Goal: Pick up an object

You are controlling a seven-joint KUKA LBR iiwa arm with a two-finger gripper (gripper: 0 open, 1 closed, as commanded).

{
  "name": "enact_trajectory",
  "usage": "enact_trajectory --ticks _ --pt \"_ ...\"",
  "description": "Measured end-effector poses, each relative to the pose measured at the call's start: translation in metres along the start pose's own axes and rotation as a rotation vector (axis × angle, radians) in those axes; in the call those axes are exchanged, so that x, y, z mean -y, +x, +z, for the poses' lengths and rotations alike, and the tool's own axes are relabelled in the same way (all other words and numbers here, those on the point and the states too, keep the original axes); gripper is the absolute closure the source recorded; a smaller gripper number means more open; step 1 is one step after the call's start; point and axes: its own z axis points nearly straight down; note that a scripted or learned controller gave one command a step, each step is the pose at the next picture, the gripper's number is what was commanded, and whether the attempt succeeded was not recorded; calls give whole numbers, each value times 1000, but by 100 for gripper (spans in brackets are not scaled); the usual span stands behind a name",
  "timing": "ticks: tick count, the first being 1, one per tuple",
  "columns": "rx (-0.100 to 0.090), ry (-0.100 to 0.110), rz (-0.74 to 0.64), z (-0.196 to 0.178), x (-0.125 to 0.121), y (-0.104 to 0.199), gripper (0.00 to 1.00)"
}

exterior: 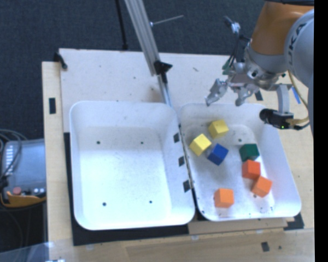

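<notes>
A pale wooden bench (pixel 115 75) stood on dark carpet, bearing two shallow white bins side by side, with a slanted aluminium post (pixel 145 31) rising behind them. The gripper (pixel 228 96) hung above the far edge of the right bin (pixel 287 179), its two fingers spread apart with nothing between them. The step in hand looked like the approach before a descent, and doing it well would have meant choosing a block with free space on two opposite faces. The far yellow cube (pixel 218 127) lay closest beneath the claw and seemed the easiest target, though the near yellow cube (pixel 200 144) and the blue cube (pixel 217 154) sat touching or nearly so just nearer, so the fingers would have needed to straddle it across its open sides. The lone orange cube (pixel 224 197) at the near side stood well apart from the rest and offered a cleaner grasp. At the right of that bin the green cube (pixel 249 150) and two more orange cubes (pixel 251 169) crowded together. The left bin (pixel 76 146) held no blocks, just dark specks on its floor.
</notes>
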Motion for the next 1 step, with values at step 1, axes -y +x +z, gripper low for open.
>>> enact_trajectory --ticks 1 --pt "1 0 -1 0 0 0 0"
